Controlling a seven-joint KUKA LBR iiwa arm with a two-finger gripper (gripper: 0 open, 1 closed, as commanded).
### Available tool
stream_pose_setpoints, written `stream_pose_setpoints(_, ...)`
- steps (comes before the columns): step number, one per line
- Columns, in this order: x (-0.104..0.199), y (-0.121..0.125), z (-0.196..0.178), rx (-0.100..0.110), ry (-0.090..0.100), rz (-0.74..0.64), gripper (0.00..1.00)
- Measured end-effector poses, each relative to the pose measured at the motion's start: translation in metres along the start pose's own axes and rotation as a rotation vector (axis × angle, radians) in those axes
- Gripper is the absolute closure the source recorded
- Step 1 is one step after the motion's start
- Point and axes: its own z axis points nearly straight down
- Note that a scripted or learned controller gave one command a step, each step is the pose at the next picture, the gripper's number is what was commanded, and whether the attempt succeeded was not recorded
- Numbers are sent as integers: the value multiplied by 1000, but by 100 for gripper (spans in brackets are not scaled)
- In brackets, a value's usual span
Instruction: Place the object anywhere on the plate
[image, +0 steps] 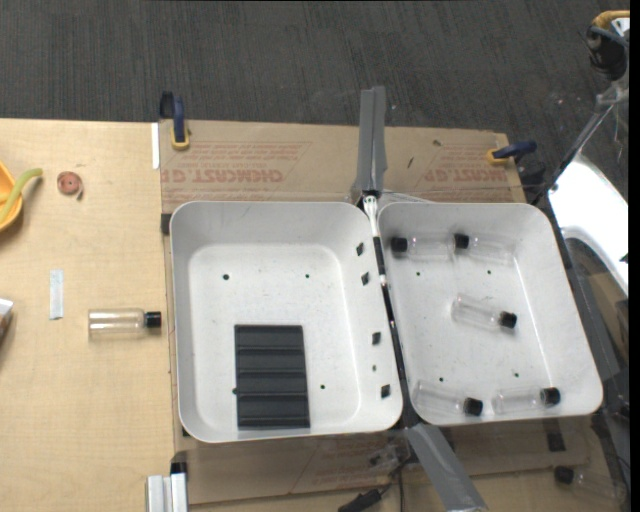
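Note:
A black ribbed rectangular plate (271, 376) lies flat in the left bin (200, 235), near its front wall. Several clear vials with black caps lie in the right bin (540, 235). Two of them, one vial (410, 244) and another (466, 241), rest near the back wall. A third vial (485, 315) lies in the middle. A fourth vial (455, 403) and a fifth (530, 400) sit along the front wall.
On the wooden bench left of the bins lie a spare capped vial (124, 320), a small white strip (56, 295), a pink disc (68, 183) and a yellow object (10, 196). Clamps (175, 118) hold the cardboard behind the bins.

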Motion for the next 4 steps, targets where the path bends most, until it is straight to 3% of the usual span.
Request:
stream_pose_setpoints(1, -55, 29, -1, 1, -1, 12, 0)
stream_pose_setpoints(2, -8, -7, 0, 0, 1, 11, 0)
stream_pose_setpoints(3, -8, 39, 0, 1, -1, 12, 0)
stream_pose_setpoints(4, -3, 4, -1, 1, 0, 10, 0)
